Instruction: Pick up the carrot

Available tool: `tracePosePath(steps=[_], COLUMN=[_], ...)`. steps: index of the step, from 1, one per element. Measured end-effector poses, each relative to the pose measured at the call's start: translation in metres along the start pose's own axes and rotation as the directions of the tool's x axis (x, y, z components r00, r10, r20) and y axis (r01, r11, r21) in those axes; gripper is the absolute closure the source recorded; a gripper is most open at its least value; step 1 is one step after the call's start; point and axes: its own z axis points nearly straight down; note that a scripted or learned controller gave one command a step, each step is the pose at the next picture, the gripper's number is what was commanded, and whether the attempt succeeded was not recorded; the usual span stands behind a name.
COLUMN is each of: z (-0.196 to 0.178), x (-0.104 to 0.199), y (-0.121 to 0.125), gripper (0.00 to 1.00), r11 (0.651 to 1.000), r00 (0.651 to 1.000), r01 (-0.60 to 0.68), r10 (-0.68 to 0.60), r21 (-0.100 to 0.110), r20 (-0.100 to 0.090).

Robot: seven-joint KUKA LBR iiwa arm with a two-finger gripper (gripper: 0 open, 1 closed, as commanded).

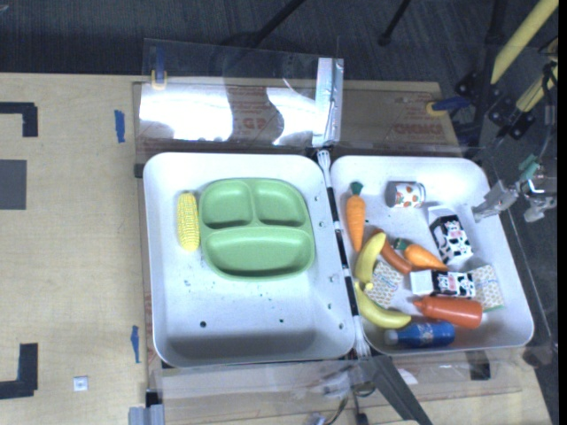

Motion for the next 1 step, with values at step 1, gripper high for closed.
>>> tracePosePath(steps=[1], z=[0.1217], x=[0.0406], y=[-0.0438], gripper=[0.0], r11=[1.0], r00=[1.0], r01=[0.01], r10=[-0.01], r21=[0.001], r20=[-0.001])
